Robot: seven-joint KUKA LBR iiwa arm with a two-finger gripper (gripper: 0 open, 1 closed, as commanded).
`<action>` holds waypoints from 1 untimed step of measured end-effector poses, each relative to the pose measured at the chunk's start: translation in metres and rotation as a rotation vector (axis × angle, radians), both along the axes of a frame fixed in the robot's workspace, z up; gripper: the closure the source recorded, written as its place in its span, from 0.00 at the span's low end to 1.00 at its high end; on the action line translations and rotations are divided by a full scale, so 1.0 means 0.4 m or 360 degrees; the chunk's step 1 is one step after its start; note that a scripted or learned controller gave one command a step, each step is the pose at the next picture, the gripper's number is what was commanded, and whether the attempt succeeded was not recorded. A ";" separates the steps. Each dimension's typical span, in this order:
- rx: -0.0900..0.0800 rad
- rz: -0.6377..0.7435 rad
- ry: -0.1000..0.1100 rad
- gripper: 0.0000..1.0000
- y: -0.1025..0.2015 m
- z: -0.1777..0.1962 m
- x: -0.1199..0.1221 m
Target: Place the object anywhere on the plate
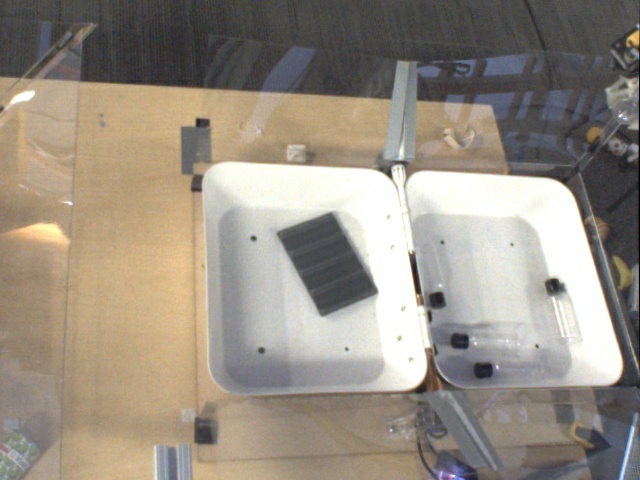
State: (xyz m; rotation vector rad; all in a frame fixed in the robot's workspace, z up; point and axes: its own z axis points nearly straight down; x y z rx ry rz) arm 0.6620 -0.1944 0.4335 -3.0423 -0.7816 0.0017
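Wooden bench (100, 268) bears two bins: the dark ribbed plate (327, 263) lies mid left bin (215, 298) with open floor all round (no wall touched). Seemingly clear black-capped tubes (563, 313) hug the right bin's (590, 248) near edge. Gripper state: cannot tell.

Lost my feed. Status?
Dark ridged plate flat in left bin. Clear vials with black caps in right bin. Nothing on the plate.

Two white bins (225, 368) — one dark ridged plate (327, 263), four clear black-capped tubes (563, 310).
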 end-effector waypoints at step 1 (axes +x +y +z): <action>0.0001 0.0015 0.0006 1.00 0.009 0.020 0.003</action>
